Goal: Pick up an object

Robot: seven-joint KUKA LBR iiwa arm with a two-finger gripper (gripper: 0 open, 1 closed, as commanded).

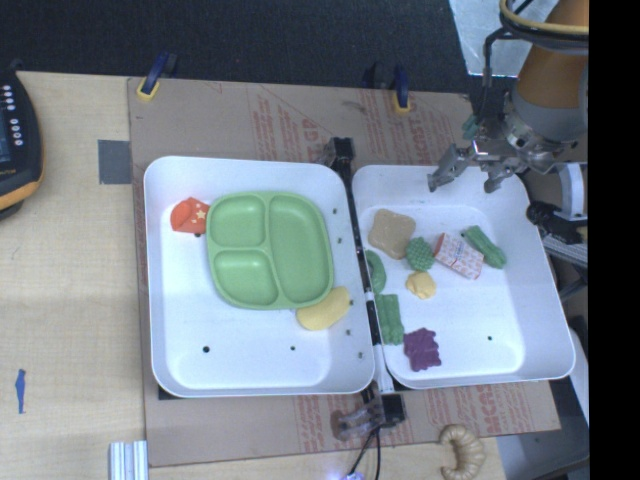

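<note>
A tan curled object (462, 451) lies on the bench at the bottom edge, at 6 o'clock from the right bin (540, 313).

Right bin contents:
- Purple toy (421, 348), nearest the front rim.
- Green ridged strip (388, 318), at 10 o'clock from the purple toy, beside the left wall.
- Small yellow piece (421, 285), near centre.
- Tan bread-shaped piece (390, 232), at 11 o'clock from the yellow piece.
- Round green piece (420, 255), touching the pink-and-white packet (458, 255) at its 3 o'clock.
- Green pod (483, 246), at 2 o'clock from the packet.

Left bin (175, 348) contents:
- Green divided plate (270, 249), centred.
- Yellow banana-like piece (323, 311), at the plate's 5 o'clock, touching its rim.
- Red piece (189, 215), at the plate's 9 o'clock.

The gripper (470, 173) hangs over the far rim of the right bin, at 1 o'clock from the bread-shaped piece. Its jaws are spread wide and hold nothing.
</note>
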